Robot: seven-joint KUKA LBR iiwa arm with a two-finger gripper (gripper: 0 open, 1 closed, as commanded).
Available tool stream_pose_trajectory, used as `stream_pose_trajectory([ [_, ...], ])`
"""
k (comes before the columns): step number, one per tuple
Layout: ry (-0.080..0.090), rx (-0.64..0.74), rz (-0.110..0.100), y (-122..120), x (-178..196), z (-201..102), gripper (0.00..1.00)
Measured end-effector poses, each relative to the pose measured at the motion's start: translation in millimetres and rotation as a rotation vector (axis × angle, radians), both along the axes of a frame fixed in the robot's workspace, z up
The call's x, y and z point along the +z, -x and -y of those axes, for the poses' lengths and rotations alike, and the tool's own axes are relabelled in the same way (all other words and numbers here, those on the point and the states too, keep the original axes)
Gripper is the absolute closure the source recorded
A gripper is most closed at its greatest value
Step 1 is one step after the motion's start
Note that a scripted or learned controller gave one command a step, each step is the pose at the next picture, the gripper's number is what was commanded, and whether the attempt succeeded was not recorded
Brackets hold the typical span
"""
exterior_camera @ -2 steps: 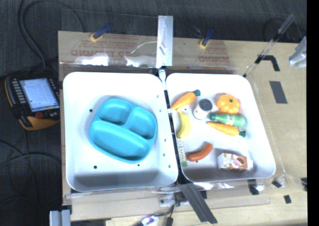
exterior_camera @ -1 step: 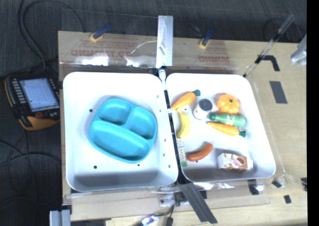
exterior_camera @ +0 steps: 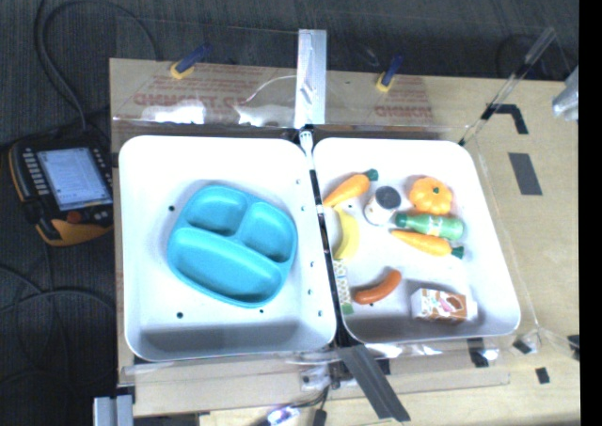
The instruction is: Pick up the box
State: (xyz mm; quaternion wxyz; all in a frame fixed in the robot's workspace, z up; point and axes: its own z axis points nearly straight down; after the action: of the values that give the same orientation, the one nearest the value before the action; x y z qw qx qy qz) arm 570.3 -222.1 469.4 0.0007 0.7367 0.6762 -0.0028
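The box (exterior_camera: pixel 441 305) is a small carton with a red and white print, lying near the front wall of the right bin (exterior_camera: pixel 489 217). A grey piece at the far right edge (exterior_camera: pixel 567 100) may be part of the arm; no fingers show there.
The right bin also holds a carrot (exterior_camera: pixel 344 188), a second carrot (exterior_camera: pixel 423 243), a banana (exterior_camera: pixel 345 233), a sausage (exterior_camera: pixel 376 286), a small pumpkin (exterior_camera: pixel 431 195), a green bottle (exterior_camera: pixel 429 224) and a dark round piece (exterior_camera: pixel 387 197). A blue divided plate (exterior_camera: pixel 232 243) lies in the left bin (exterior_camera: pixel 150 189).
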Motion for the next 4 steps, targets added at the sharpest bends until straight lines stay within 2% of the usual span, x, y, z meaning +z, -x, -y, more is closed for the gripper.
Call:
stream_pose_trajectory([
  [1,0.001,0.001,0.0,-0.9,9.0,-0.2,1.0],
  [2,-0.003,-0.072,0.001,-0.5,-35.9,-59.6,1.0],
  [3,-0.003,-0.069,0.001,-1.6,-27.1,-60.7,1.0],
  [4,-0.004,-0.148,0.002,13.0,-85.3,-31.0,1.0],
])
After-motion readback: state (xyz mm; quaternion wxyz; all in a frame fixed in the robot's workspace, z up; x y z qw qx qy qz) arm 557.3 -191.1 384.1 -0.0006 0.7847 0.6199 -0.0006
